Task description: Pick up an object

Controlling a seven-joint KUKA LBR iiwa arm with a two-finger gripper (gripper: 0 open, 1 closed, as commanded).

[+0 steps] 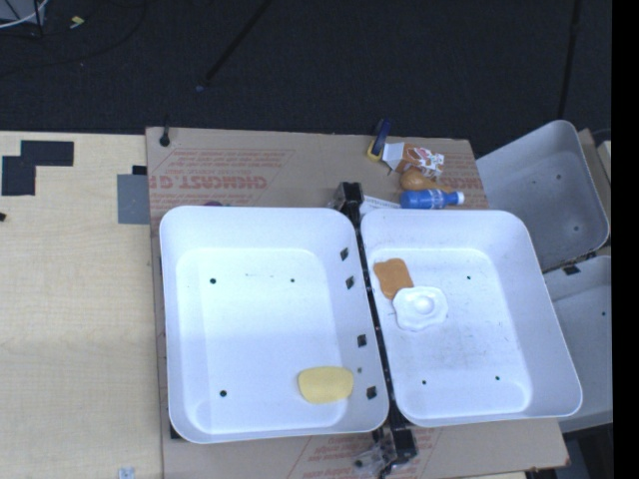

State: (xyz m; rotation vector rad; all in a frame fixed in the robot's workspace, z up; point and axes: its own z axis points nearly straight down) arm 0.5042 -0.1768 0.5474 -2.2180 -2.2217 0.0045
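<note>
A pale yellow flat piece (325,384) lies in the left bin (190,267), near its front right corner. In the right bin (519,267) an orange-brown slab (392,276) lies near the left wall. A white fried-egg shaped piece (420,308) touches the slab's lower edge.
Behind the right bin, on the cardboard sheet (250,168), lie a blue bottle (431,200), a brownish toy (417,179), a small red and white packet (424,158) and a blue-yellow item (379,141). A grey metal panel (544,188) stands at the right. Black clips (349,200) join the bins.
</note>
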